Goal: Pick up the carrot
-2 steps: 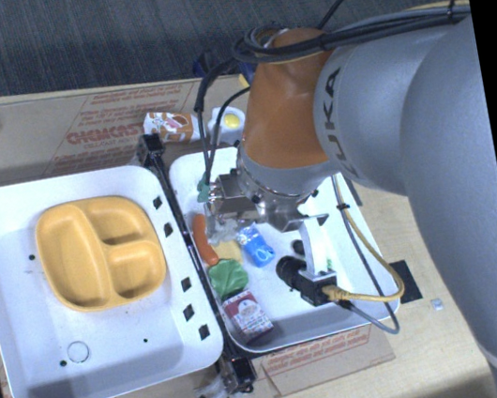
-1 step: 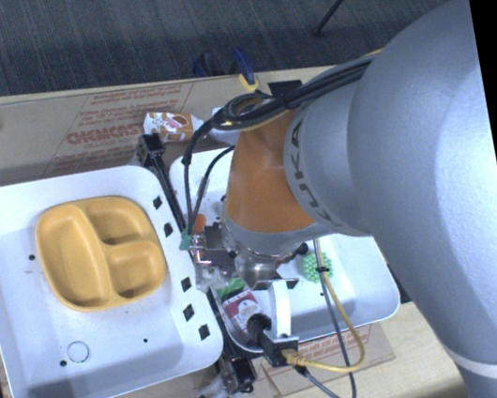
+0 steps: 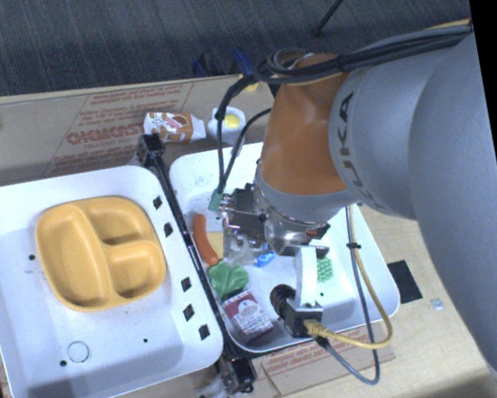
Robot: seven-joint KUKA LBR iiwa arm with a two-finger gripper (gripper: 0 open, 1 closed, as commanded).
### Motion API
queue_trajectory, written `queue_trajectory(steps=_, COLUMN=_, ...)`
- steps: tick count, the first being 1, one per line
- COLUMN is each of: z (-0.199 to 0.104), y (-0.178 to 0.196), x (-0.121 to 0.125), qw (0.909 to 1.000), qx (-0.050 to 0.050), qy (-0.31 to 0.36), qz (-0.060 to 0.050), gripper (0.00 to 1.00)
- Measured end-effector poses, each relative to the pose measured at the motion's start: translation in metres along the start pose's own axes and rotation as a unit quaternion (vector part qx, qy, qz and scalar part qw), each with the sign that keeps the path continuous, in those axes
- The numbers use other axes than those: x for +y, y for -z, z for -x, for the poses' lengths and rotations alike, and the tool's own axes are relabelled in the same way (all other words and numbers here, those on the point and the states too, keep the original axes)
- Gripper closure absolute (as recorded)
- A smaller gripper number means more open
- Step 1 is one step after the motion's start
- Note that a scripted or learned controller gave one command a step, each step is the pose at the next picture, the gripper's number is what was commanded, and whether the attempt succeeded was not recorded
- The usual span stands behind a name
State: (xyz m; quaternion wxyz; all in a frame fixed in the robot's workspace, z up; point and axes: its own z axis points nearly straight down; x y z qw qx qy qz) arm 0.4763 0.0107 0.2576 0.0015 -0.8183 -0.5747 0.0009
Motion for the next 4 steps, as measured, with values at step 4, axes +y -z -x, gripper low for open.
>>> queue_trajectory(steps=4, z=0.003, y=-0.001, x=0.006, qw=0.9845, qx=-0.001, qy=0.176, qz=0.000, gripper=1.00)
